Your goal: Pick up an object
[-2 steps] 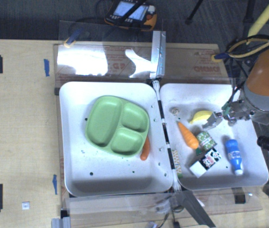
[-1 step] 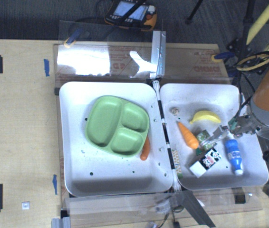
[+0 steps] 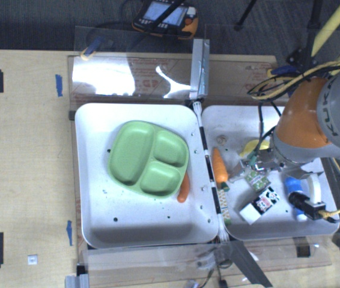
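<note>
Because the arm (image 3: 314, 122) reaches in from the right and hangs low over the right bin (image 3: 230, 122), its grey and orange bulk covers much of that bin, and the tool (image 3: 255, 167) sits just below it among the clutter; whether the tool is spread or pressed together I cannot tell, and nothing is seen pinched in it. The likely candidates for the pick lie close around it: a carrot (image 3: 219, 167) against the bin's left wall, a small black-and-white box (image 3: 259, 204) nearer the front, and a blue object (image 3: 294, 186) to the right. A yellow item (image 3: 254, 146) peeks out from under the wrist. The left bin (image 3: 98, 209) holds a green divided plate (image 3: 149, 158), tilted slightly, with a second carrot (image 3: 184, 188) resting beside its right edge. Both bins stand on the table (image 3: 23, 161). I judge the pick not yet made.
</note>
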You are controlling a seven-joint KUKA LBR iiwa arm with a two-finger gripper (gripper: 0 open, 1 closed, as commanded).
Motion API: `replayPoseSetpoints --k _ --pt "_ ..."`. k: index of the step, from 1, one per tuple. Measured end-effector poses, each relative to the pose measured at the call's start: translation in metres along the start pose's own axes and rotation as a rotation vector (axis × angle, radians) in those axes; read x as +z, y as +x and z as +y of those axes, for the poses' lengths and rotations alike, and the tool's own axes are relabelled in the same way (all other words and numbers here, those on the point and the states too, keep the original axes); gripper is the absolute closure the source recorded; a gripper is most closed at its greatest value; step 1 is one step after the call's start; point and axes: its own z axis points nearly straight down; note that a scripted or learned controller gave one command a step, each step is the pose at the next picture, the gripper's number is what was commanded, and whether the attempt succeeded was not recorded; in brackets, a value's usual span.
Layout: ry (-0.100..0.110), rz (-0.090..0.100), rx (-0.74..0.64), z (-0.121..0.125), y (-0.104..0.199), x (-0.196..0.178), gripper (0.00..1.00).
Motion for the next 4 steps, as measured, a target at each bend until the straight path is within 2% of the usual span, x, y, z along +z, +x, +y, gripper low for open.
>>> replayPoseSetpoints --k 1,2,3,4 --pt "0.002 -0.001 0.064 0.036 -0.055 0.001 0.00" --pt "0.005 0.000 -0.002 0.092 -0.054 0.002 0.00" --pt "0.006 0.003 -0.237 0.029 -0.004 -0.092 0.00" --pt "0.002 0.000 -0.322 0.074 -0.024 -0.158 0.00"
